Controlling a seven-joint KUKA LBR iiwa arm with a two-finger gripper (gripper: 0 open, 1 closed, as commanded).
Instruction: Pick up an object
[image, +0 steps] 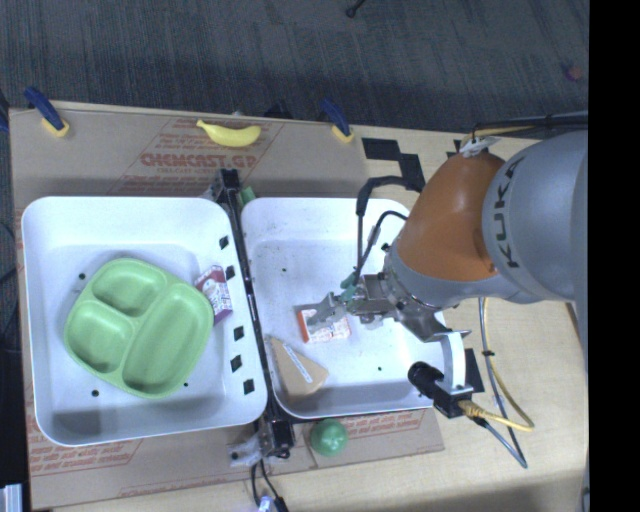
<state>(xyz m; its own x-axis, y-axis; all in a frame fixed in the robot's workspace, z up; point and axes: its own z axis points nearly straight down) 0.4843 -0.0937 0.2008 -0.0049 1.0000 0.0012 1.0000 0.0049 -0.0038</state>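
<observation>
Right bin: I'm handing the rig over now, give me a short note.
Gripper: low in the right bin, at the small red and white box; a grasp isn't confirmed.
Also in that bin: tan wedge by the near-left corner.
Left bin: green divided plate, small red packet.
Done: nothing lifted.
Left: secure an object and raise it.

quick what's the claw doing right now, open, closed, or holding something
Claw: over the right bin, at the small orange and white packet; open or closed cannot be told.
</observation>
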